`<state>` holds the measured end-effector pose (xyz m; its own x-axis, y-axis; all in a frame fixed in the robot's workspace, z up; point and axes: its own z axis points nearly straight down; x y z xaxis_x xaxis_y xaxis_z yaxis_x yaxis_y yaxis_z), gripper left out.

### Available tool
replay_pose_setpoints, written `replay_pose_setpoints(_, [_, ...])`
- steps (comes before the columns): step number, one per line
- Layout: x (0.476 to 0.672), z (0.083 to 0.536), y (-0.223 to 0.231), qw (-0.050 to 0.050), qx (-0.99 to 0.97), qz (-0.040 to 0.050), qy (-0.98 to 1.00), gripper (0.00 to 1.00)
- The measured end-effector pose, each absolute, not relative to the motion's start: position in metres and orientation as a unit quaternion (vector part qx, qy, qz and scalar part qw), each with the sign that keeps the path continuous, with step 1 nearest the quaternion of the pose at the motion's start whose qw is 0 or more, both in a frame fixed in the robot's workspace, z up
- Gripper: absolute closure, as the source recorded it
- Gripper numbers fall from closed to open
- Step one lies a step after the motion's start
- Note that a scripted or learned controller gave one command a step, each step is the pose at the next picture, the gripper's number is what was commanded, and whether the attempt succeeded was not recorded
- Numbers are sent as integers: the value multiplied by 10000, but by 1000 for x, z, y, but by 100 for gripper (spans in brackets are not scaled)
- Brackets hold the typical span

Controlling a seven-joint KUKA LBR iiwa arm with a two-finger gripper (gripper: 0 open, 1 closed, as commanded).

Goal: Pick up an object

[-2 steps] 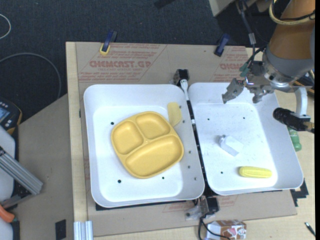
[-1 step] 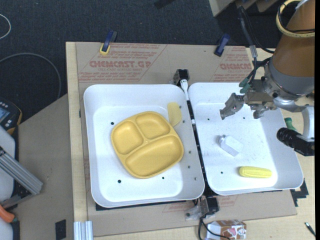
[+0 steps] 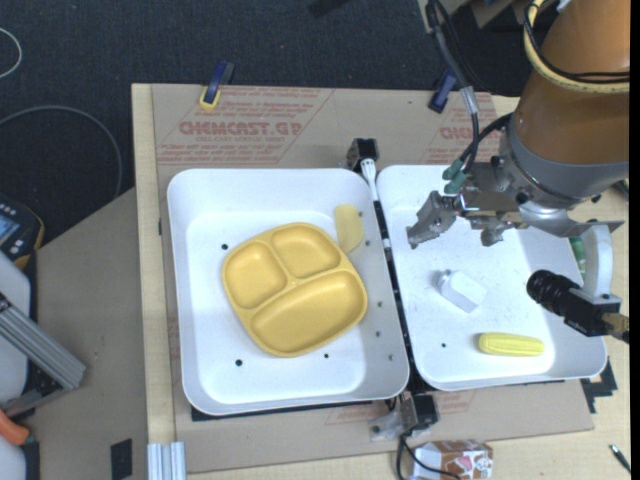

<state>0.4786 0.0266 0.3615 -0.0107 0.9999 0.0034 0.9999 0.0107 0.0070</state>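
the pincer [image 3: 462, 223] hangs over the right bin [image 3: 560, 368]. just below it in that bin lies a small bottle [image 3: 461, 290], and further below and right a corn cob [image 3: 511, 345]. well left, in the left bin [image 3: 195, 268], sits a divided plate [image 3: 292, 288].

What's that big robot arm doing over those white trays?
The robot arm is reaching in over the right bin, and its gripper hangs above the bin's far part with nothing seen between its fingers. Below it lie a small white bottle and a yellow corn cob, both untouched. The left bin holds a yellow divided plate with a small yellow piece beside it. Nothing has been picked up yet.
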Motion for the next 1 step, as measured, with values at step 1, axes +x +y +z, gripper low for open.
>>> replay_pose_setpoints(1, [480, 368, 22, 13, 7065, 15, 7077, 100])
